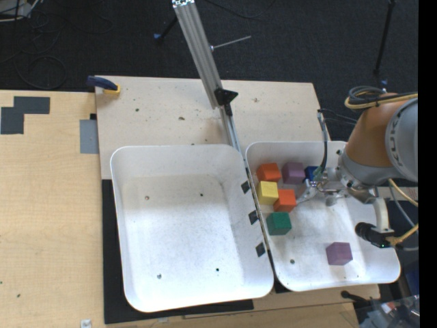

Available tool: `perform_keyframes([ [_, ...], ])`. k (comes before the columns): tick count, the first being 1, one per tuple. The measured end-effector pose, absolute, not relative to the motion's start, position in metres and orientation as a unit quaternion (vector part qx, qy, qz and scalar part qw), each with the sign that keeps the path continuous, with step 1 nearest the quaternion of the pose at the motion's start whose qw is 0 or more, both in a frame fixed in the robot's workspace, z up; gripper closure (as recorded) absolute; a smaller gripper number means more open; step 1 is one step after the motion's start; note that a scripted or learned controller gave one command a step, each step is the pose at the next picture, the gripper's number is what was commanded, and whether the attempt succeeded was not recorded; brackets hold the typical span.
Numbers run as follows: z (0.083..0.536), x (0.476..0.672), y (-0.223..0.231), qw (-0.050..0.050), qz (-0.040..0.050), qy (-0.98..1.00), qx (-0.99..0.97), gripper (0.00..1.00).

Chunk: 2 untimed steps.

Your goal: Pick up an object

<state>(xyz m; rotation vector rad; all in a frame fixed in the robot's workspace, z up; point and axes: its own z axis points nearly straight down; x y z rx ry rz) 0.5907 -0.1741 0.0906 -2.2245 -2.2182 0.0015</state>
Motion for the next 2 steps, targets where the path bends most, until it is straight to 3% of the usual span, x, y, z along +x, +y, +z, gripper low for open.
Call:
perform_keyframes([
  [1, 0.101, 0.590, -0.175, 0.001, 0.0002, -0.704, -0.710, 1.00],
  [2, 0.163, 0.589, -0.181, -0.002, -0.0008, -0.704, -0.710, 1.00],
])
